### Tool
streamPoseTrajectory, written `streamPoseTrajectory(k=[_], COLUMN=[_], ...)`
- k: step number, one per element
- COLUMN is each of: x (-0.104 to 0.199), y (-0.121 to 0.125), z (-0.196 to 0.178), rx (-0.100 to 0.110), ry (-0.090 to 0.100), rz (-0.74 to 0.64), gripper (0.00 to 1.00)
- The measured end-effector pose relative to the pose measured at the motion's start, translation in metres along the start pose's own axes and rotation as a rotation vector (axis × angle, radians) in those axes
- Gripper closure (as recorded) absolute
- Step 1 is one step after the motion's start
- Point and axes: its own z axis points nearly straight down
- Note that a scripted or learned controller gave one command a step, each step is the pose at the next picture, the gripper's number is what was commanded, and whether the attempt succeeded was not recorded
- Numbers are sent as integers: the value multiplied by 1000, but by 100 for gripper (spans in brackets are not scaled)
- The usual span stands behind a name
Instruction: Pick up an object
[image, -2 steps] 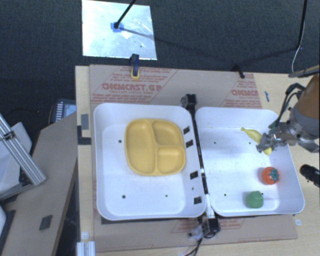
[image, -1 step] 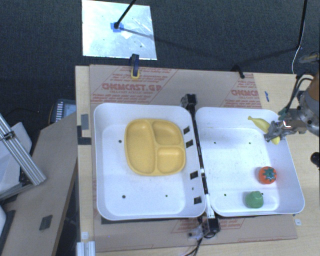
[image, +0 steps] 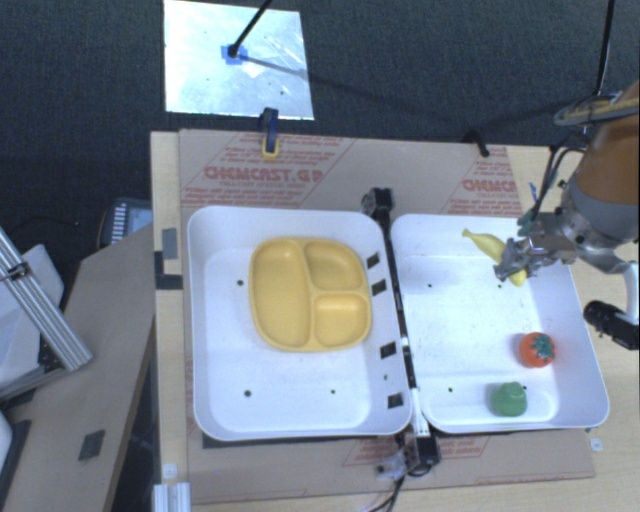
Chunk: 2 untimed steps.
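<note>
I see the arm (image: 605, 190) reaching in from the right over the right bin (image: 470, 330). Its jaws (image: 515, 262) sit low at the bin's far right corner, right at the banana (image: 484, 243), which lies near the far wall. The metal tips overlap the banana's right end, but I cannot tell whether they are open, closed or gripping it. A tomato (image: 536, 349) lies nearer the bin's right wall, well apart from the banana, and a green piece (image: 508, 399) lies near the front wall, just below the tomato. In the left bin (image: 215, 320) I see a yellow divided plate (image: 309, 293) lying flat near the middle. Both bins rest on the worktop (image: 330, 170).
</note>
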Motion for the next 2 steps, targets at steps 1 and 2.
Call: streamPoseTrajectory(k=[1,2], x=[48,98], y=[-12,-13], z=[13,25], rx=[3,1], ry=[0,0], rz=[1,1], gripper=[100,100])
